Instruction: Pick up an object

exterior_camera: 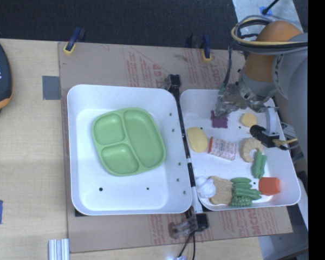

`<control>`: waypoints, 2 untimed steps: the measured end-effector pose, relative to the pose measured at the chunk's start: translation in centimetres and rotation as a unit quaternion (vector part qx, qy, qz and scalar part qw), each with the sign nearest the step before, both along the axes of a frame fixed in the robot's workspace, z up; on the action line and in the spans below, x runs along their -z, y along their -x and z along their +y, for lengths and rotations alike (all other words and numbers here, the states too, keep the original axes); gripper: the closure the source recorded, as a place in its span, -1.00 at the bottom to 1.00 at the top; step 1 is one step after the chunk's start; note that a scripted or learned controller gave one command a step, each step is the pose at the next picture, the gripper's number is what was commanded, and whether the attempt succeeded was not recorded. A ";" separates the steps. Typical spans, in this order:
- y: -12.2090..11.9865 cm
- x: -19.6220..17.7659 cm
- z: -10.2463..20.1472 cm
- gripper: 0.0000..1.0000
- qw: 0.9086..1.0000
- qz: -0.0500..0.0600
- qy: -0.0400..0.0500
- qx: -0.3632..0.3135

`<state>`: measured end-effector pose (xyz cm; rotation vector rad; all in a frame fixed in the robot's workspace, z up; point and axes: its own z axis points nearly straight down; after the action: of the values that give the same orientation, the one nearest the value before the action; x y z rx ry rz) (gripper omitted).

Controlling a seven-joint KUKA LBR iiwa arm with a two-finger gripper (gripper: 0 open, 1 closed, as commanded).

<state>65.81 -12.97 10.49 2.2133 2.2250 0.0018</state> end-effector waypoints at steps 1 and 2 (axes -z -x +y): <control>0.0 0.1 0.0 -1.00 1.000 0.001 0.000 0.000; 0.0 -1.0 -0.1 1.00 1.000 -0.001 0.001 -0.001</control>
<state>65.84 -13.04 11.52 2.2099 2.2253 0.0011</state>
